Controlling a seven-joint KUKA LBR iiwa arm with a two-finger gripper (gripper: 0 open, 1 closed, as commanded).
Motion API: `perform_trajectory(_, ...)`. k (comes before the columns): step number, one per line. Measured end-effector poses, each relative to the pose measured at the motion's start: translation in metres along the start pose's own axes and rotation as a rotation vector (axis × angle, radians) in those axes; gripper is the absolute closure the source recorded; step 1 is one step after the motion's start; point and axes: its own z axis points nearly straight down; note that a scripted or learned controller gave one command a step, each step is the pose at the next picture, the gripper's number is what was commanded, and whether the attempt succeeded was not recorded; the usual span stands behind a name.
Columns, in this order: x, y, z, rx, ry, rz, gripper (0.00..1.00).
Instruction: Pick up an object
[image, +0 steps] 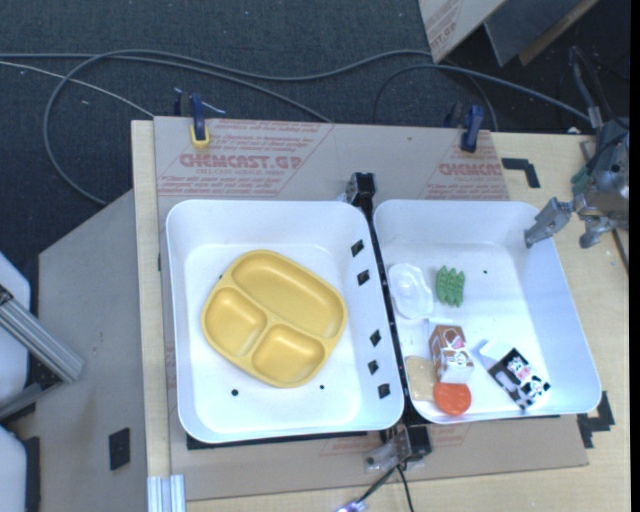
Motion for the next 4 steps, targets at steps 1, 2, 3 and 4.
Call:
perform_trajectory(1, 0.001, 0.002, -0.007, -0.012, -0.003, -0.004, 0.0)
perform_trajectory(2, 0.006, 0.011, 0.042, -0.007, -0.001, -0.005, 0.0)
perform_trajectory(3, 0.011, 0.006, 0.103, -0.005, -0.001, -0.004, 0.0)
perform_trajectory(4, 0.015, 0.001, 0.166, -0.005, 0.0, -0.003, 0.0)
